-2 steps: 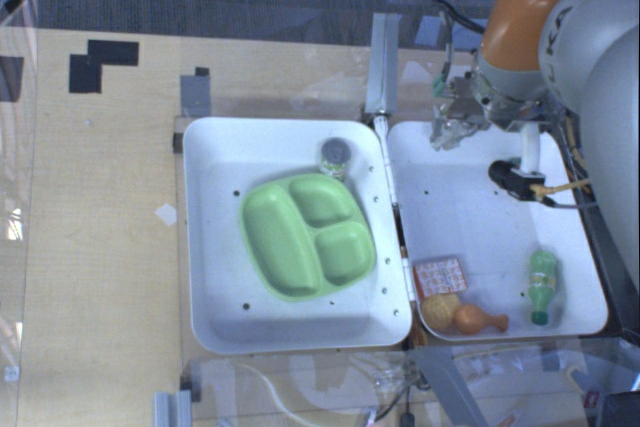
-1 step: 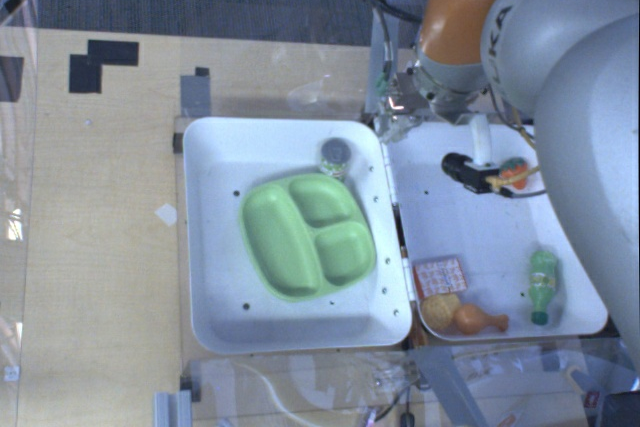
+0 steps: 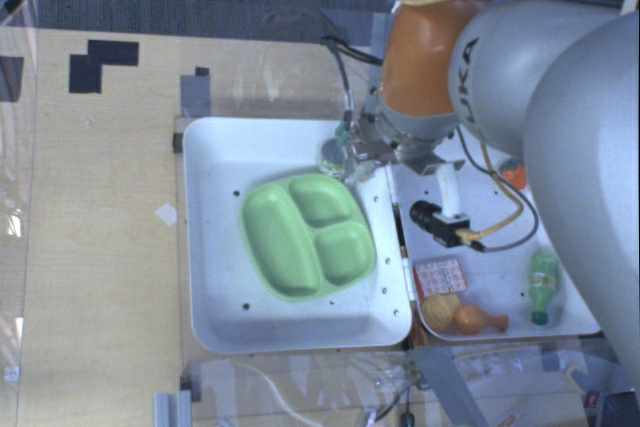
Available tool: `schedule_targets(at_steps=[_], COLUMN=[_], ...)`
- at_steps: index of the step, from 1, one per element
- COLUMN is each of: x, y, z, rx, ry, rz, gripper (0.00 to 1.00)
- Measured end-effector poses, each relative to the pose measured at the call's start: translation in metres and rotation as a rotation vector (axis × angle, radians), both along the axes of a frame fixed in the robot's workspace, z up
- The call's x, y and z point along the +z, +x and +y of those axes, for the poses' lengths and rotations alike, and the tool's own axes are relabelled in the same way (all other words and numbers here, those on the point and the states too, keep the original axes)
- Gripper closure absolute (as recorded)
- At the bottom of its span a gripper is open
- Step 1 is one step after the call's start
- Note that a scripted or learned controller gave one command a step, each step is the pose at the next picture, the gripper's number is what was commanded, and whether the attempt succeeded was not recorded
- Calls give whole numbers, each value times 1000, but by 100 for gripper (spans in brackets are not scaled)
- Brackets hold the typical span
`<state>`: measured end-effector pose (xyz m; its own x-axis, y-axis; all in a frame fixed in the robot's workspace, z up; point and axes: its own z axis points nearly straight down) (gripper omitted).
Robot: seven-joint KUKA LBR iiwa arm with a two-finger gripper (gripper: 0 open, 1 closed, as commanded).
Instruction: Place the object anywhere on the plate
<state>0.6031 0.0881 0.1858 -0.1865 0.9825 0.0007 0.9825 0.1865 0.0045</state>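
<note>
End effector (image 3: 348, 147) at upper centre of frame, over the upper right corner of the left shallow white bin (image 3: 215, 215), grey arm reaching in from the right. A small pale grey-green rounded thing (image 3: 333, 156) sits right at its tip; this is probably the task's object. How far the end effector is open, and whether it actually grips that thing, cannot be told from this slant. The lime-green three-compartment plastic plate (image 3: 262, 245) lies mid-bin, down and left of the end effector, its upper right rim just beside the pale thing. The large compartment is on the frame-left side, two smaller ones on the right. Key relation: the nearest plate surface is the upper right small compartment, so a short move toward lower left looks sufficient. The right shallow white bin (image 3: 500, 255) holds a red-and-white checked packet (image 3: 440, 277), a tan pear-shaped thing (image 3: 470, 318) and a green bottle (image 3: 541, 285), well apart from the plate
</note>
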Motion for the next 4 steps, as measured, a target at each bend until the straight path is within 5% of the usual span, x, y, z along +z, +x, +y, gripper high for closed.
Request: schedule_targets(at_steps=[1, 2, 3, 4], x=[50, -1, 0, -1], y=[67, -4, 20, -78], z=[-82, -123, -63, -12], rx=[53, 112, 102, 247], ry=[-2, -2, -1, -1], rz=[-5, 1, -1, 0], gripper=[100, 100, 100, 100])
